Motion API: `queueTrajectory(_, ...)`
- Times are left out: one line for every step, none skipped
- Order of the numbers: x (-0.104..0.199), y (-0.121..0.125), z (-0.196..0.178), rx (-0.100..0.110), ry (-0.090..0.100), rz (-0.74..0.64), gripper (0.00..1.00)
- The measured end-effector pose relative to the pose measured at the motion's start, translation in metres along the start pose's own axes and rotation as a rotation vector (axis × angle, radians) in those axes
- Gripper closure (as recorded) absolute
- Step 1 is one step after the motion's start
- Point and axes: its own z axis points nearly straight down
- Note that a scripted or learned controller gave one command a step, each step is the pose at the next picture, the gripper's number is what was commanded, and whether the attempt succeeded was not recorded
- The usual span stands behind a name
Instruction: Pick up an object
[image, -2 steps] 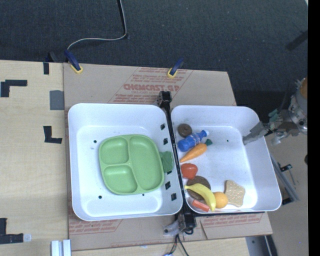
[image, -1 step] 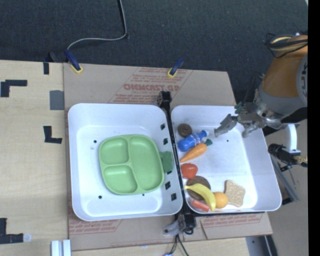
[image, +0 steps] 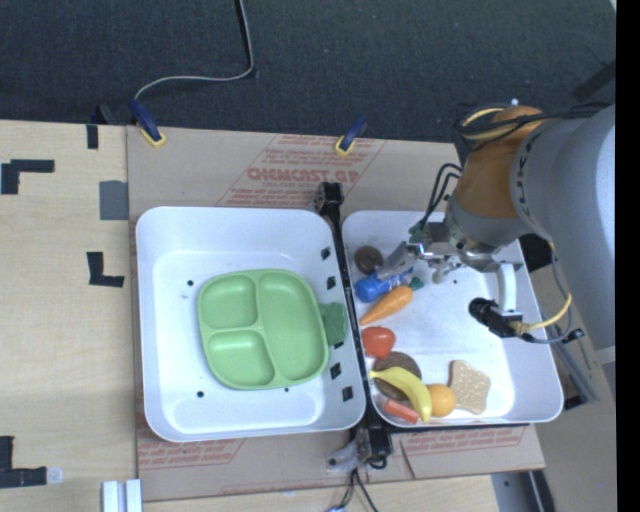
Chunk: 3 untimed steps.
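The likeliest target is the small blue plastic toy (image: 372, 289) lying at the upper left of the right-hand white bin (image: 530, 345), just beside the divider, with the orange plastic carrot (image: 388, 304) touching its lower edge and a dark brown round piece (image: 368, 258) just above it. You should expect it to be light, rigid and smooth-skinned, so it may skid or roll out of a pinch; a hold across its narrow middle looks safest, clear of the carrot. The two-finger gripper (image: 420, 256) hangs low just right of these items, and you cannot tell from this angle whether it is spread or closed; nothing is visibly caught in it. Further down the same bin lie a red tomato-like piece (image: 378, 341), a yellow plastic banana (image: 408, 388) and a tan slice of toy bread (image: 470, 386), crowded along the lower edge. The left-hand white bin (image: 170, 260) carries a green three-compartment plate (image: 262, 328) at centre frame.
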Motion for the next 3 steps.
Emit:
queueTrajectory(0.017,-0.013,0.014,-0.019,-0.003,0.002,0.00)
queueTrajectory(0.017,-0.014,0.015,-0.022,-0.002,0.002,0.00)
queueTrajectory(0.016,-0.024,0.015,-0.026,-0.008,0.004,0.00)
